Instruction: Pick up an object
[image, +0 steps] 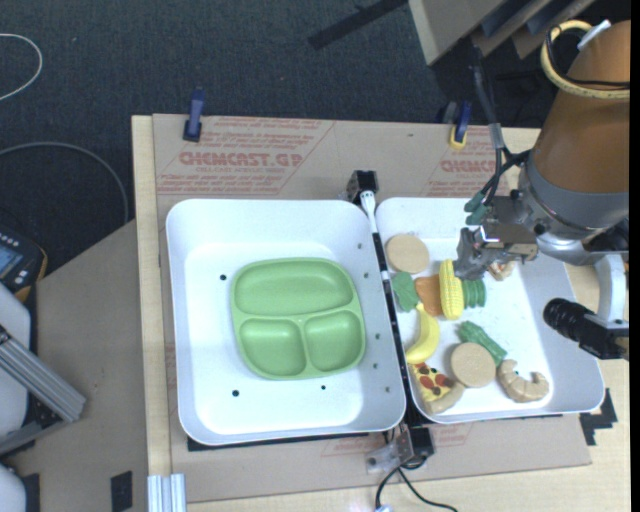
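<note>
Claw (480, 262) of the grey arm with the orange band hangs low over the right-hand shallow white bin (560, 395), just above the yellow plastic corn cob (451, 288); whether its fingers are spread or closed cannot be told, and nothing can be made out between them. Taking the corn cob as landmark: it stands roughly upright in the bin's upper middle, with a small green ridged toy piece (473, 293) touching its right side and an orange wedge-shaped toy (428, 292) touching its left. Up-left of the cob lies a round tan cracker-like disc (407, 253). Below the cob curves a yellow plastic banana (425, 340), and further down a pizza-slice toy (436, 385), a round tan bun (472, 364) and a brown croissant-shaped piece (522, 381). Well to the cob's left, in the other white bin (195, 300), sits a pale green three-compartment plastic tray (298, 317). Both bins rest on the brown board counter (250, 155).
</note>
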